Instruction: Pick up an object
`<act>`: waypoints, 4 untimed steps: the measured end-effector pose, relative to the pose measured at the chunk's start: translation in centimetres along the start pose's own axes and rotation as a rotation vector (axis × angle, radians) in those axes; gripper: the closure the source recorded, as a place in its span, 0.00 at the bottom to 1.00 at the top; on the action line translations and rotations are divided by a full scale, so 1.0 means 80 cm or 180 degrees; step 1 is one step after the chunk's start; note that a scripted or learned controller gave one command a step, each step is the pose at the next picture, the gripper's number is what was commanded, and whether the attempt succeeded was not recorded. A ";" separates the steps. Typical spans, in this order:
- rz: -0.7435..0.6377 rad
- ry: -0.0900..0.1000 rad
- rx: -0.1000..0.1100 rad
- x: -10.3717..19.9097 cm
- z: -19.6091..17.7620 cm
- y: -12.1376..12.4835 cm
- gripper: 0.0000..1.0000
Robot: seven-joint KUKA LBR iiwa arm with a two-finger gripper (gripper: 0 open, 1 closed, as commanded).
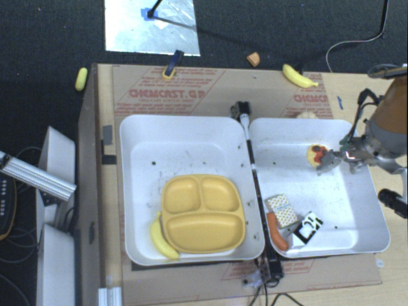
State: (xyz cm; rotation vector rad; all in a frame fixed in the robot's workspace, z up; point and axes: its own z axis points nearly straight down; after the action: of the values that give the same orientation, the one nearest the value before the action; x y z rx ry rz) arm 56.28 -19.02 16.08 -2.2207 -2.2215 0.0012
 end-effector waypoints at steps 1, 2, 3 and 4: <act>-0.0011 0.0000 -0.0007 -0.020 0.046 0.072 0.00; -0.0007 -0.0002 -0.0009 -0.020 0.071 0.068 0.00; -0.0004 -0.0003 -0.0012 -0.017 0.041 0.058 0.00; -0.0004 -0.0001 -0.0007 -0.009 0.073 0.052 0.00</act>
State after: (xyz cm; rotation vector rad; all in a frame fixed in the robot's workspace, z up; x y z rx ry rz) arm 60.43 -19.74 10.26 -2.2205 -2.2243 -0.0010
